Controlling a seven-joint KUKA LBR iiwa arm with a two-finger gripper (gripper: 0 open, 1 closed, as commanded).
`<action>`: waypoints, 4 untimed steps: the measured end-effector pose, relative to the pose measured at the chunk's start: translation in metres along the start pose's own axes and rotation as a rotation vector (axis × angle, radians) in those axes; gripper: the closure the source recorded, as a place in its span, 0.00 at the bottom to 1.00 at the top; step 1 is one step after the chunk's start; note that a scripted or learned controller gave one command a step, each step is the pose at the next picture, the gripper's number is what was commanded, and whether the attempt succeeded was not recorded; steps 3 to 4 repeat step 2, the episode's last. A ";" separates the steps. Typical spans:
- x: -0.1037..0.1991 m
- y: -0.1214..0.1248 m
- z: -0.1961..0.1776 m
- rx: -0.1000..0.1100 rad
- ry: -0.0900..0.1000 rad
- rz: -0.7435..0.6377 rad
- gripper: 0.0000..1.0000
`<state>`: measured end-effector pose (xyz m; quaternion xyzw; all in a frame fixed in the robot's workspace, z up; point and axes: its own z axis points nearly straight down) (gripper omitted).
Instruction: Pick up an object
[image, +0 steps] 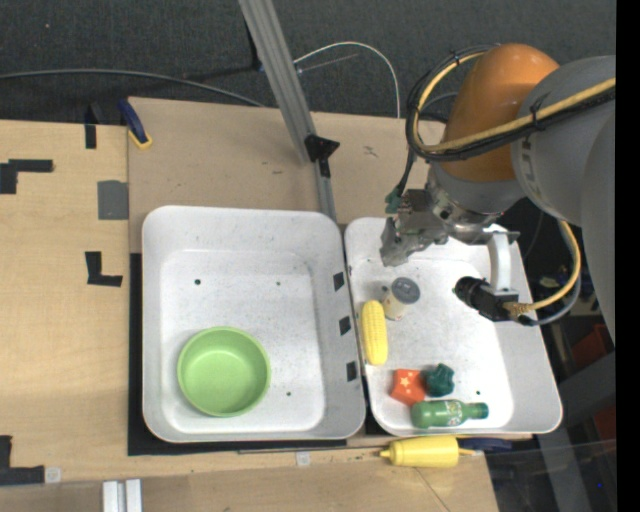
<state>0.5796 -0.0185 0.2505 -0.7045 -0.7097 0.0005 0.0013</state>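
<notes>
My gripper (398, 258) hangs over the far left part of the right bin (520, 385), its dark fingers pointing down, with nothing visibly held. Just below it a small grey round object (404, 292) lies on the bin floor. A yellow corn cob (374, 332) lies along the bin's left wall. Near the front sit an orange-red piece (406, 386), a dark green piece (439, 379) and a green bottle (447, 412) lying on its side.
The left bin (250, 250) holds a light green bowl (224, 371) in its front left corner. A yellow bottle (423, 452) lies on the bench just outside the right bin's front rim. A grey metal pole (290, 90) slants in from the top.
</notes>
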 end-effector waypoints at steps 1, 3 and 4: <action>0.049 0.024 0.012 -0.001 -0.001 0.001 1.00; 0.102 0.039 0.005 -0.002 0.000 0.000 1.00; 0.102 0.039 0.005 -0.002 0.000 0.000 1.00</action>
